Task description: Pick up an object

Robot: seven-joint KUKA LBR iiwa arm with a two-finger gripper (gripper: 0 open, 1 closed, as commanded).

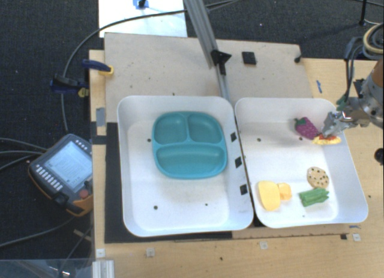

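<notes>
Reaching in from right, gripper point(332, 128) sits low over right bin point(348, 169) at far edge, tips touching flat yellow-red piece point(327, 140); cannot tell if closed on it. Lumpy purple toy point(306, 128) just beside, to left. Near front: round speckled cookie point(317, 178), ridged green piece point(314, 197), smooth yellow blocks point(273, 194). Left bin point(135, 199) holds glossy teal plate point(189, 145) with three compartments

Small yellow-and-red item point(327, 140) flat at right bin's far edge
</notes>
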